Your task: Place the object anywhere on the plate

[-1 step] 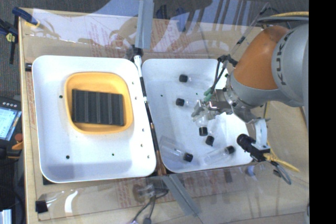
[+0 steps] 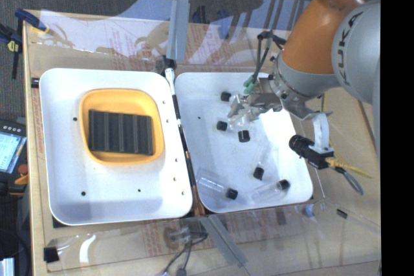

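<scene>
The gripper hangs over the right bin, at about 12 o'clock from the bin's centre. If its claw is apart or together, I cannot tell; the tips are blurred. Several small clear vials with black caps lie in this bin: one vial at 7 o'clock and another vial at 5 o'clock. The yellow plate with its dark ribbed insert sits in the left bin.
</scene>
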